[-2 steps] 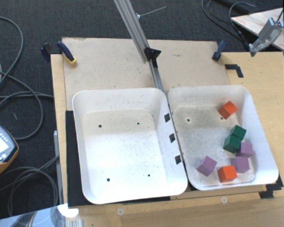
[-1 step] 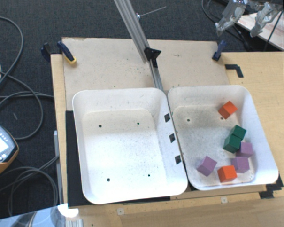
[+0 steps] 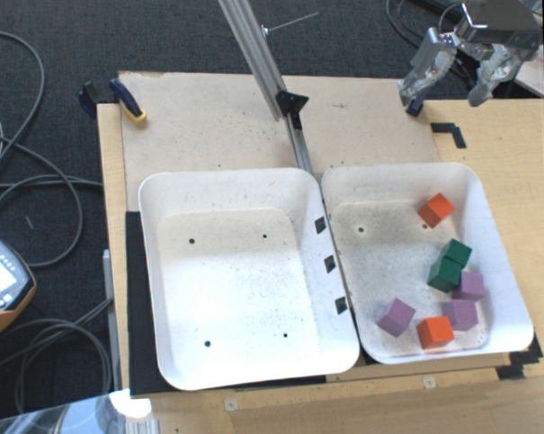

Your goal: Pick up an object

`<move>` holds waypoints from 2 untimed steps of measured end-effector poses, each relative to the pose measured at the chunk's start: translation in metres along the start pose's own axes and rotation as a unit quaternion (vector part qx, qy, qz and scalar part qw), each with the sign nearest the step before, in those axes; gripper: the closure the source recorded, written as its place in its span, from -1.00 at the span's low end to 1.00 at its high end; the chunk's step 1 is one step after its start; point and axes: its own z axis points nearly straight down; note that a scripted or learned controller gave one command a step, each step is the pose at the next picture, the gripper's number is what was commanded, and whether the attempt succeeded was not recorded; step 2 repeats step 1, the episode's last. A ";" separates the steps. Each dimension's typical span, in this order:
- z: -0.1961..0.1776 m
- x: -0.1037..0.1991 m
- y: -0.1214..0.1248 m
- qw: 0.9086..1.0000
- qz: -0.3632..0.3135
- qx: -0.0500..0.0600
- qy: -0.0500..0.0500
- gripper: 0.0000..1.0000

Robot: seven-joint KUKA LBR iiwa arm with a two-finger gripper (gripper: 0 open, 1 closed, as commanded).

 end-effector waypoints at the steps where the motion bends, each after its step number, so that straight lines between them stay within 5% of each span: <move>1: 0.000 0.022 -0.054 1.000 0.001 0.000 0.000 -1.00; 2: 0.000 0.022 -0.054 1.000 0.001 0.000 0.000 -1.00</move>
